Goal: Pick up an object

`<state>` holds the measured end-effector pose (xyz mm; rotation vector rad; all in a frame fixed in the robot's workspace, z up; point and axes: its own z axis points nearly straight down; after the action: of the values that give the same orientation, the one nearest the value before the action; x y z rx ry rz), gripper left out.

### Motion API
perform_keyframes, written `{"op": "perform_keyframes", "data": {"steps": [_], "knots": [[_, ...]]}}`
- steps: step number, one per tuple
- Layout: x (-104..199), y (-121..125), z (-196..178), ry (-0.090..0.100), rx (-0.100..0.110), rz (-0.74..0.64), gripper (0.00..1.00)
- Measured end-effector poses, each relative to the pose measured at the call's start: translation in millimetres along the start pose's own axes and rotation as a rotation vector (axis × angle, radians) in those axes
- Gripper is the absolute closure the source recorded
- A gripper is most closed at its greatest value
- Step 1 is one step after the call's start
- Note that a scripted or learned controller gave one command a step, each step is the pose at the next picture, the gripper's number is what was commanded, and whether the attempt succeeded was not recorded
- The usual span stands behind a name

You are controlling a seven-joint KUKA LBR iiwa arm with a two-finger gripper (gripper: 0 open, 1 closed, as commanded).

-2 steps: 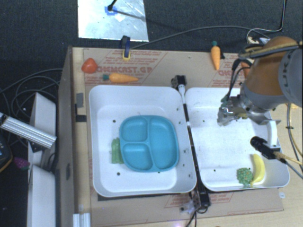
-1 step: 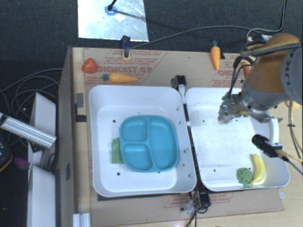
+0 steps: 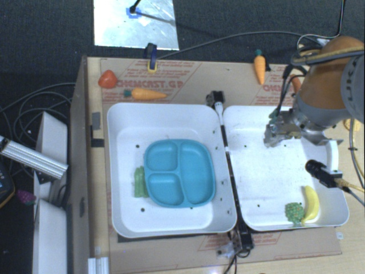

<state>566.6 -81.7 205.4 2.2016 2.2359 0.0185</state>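
I see dark carpet (image 3: 45, 33) around the bench, a shiny metal sheet (image 3: 136, 16) at 12 o'clock, cables (image 3: 23, 116) at 9.

A divided plate (image 3: 179, 172) lies in the left bin (image 3: 122, 124), a leafy vegetable (image 3: 139, 182) touching its left edge. In the right bin's (image 3: 251, 210) lower right corner, a banana (image 3: 311, 202) lies beside a broccoli floret (image 3: 294, 212). The claw (image 3: 276, 133) hangs over this bin's upper middle.

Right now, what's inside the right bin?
In the right bin, a banana and a green broccoli-like piece lie at its near right corner. The gripper hangs over its far half; the floor beneath it is hidden.
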Motion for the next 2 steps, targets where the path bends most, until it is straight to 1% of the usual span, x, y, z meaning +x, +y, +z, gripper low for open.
{"op": "perform_keyframes", "data": {"steps": [2], "knots": [[1.9, 2.1, -20.8, 0.003, -0.005, -0.009, 1.0]]}}
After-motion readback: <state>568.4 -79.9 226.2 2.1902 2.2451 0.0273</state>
